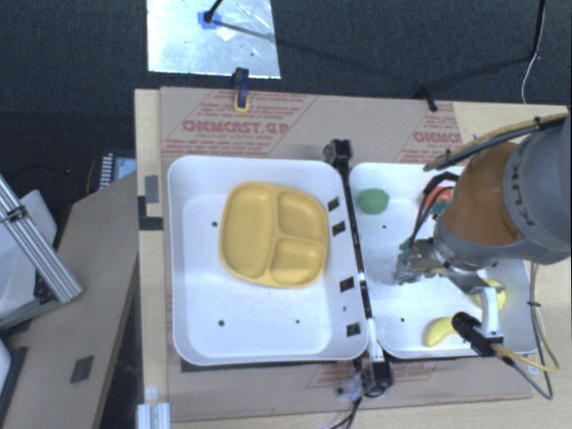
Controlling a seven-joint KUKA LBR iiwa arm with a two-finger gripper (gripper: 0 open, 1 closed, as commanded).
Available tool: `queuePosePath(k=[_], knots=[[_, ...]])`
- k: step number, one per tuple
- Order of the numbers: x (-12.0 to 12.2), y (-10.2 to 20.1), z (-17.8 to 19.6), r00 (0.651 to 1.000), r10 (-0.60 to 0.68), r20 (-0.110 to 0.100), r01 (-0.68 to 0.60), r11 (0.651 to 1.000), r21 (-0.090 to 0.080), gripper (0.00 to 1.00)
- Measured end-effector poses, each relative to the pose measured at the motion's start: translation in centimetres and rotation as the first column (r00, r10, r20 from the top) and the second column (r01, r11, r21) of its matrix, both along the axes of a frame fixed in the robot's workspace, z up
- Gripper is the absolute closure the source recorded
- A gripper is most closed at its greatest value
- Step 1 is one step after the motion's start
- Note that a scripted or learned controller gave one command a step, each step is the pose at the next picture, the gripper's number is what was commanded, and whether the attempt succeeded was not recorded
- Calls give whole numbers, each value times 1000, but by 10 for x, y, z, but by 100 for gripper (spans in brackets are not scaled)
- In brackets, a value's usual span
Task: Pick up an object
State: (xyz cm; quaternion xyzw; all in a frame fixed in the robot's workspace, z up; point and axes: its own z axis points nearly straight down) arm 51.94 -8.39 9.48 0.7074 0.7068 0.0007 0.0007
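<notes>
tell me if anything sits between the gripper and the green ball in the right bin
Nothing visible does. The gripper is low over the right bin, and the green ball lies toward the bin's far left corner with bare white floor between them. The yellow object lies off that line.

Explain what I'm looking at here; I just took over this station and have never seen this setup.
One camera looks down at a slant on a bench with two white bins. The left bin holds a yellow divided tray. The right bin holds a green ball near its far edge and a yellow piece near its front. The grey and orange arm reaches in from the right; its gripper is low over the right bin's middle. Whether it grips anything is too unclear to tell.
</notes>
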Motion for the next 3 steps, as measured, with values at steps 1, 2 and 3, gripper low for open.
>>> queuePosePath(k=[1, 2, 3], knots=[[-4, -6, 59, 1000, 0, 4, 0, 1000, -1, 100], [-2, -7, 112, 1000, 5, 5, -5, 1000, -1, 100], [15, 49, 126, 1000, 11, 1, -11, 1000, 2, 100]])
